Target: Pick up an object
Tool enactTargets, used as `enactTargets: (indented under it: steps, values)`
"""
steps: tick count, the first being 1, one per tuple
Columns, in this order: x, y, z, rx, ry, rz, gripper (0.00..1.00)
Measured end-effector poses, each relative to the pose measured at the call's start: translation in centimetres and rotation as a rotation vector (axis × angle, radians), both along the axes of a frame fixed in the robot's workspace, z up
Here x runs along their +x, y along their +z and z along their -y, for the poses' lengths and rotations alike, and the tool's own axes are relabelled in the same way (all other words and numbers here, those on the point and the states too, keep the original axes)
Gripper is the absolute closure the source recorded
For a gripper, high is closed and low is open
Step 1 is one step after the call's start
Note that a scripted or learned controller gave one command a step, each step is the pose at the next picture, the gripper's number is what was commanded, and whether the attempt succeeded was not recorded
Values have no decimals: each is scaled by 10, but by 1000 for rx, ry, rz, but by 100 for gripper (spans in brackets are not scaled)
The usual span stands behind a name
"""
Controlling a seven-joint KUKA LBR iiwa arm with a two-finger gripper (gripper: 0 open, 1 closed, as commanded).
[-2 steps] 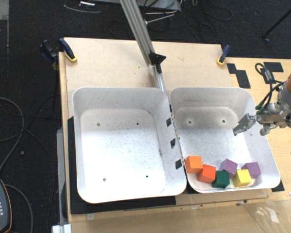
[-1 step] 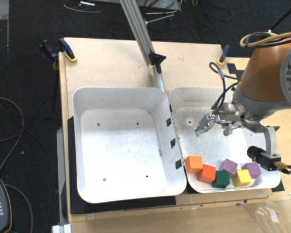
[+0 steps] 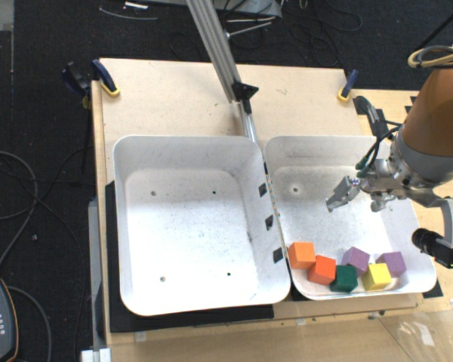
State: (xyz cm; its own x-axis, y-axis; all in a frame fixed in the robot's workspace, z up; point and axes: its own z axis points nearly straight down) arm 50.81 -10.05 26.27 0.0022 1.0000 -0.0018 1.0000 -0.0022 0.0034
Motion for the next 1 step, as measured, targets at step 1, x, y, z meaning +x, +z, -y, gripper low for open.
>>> enactTargets:
  steps: [1]
  values:
    - [-18, 73, 29, -2, 0, 6, 0]
